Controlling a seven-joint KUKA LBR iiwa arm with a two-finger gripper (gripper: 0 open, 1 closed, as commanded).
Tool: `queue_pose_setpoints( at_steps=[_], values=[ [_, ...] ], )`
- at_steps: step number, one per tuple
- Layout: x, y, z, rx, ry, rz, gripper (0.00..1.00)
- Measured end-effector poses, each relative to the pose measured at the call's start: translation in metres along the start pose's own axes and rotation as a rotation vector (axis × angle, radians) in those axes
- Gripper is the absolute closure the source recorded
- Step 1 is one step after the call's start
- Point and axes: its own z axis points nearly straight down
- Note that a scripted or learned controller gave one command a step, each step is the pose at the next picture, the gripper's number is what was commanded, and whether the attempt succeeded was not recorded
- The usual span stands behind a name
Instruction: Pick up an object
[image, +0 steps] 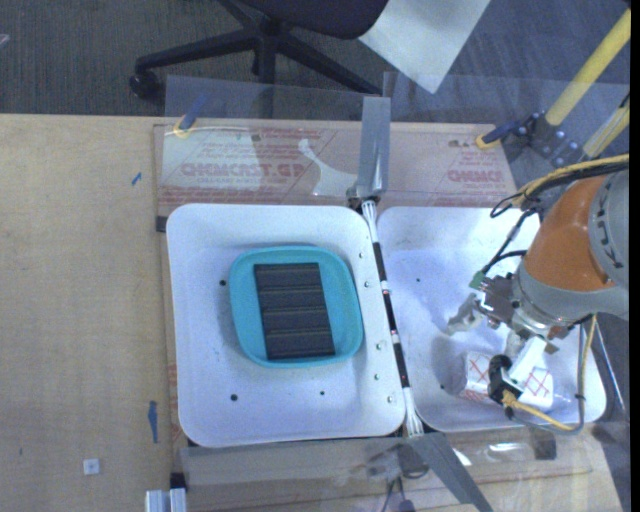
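Observation:
A white carton with red markings (482, 373) lies near the front of the right bin (420, 270). In the left bin (195, 300) a teal square dish (243, 305) rests with a dark ribbed block (294, 311) on it. My gripper (478, 312) hangs low over the right bin, just above and behind the carton, under the orange wrist band (565, 250). The arm's wrist covers part of the carton's right side. Nothing can be made out in the gripper.
A metal divider (385, 300) with cables runs between the two bins. Clear plastic sheeting (260, 165) lies behind the bins. A yellow pole (590, 70) and an office chair base (260, 50) stand beyond the bench.

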Motion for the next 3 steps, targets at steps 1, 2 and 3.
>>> queue_pose_setpoints(
  at_steps=[1,2,3],
  values=[
    [-0.007,-0.039,0.006,-0.011,0.003,-0.248,0.00],
    [-0.058,0.007,-0.066,-0.002,-0.001,-0.001,0.00],
    [-0.004,-0.045,-0.016,0.001,0.000,-0.162,0.00]
  ],
)
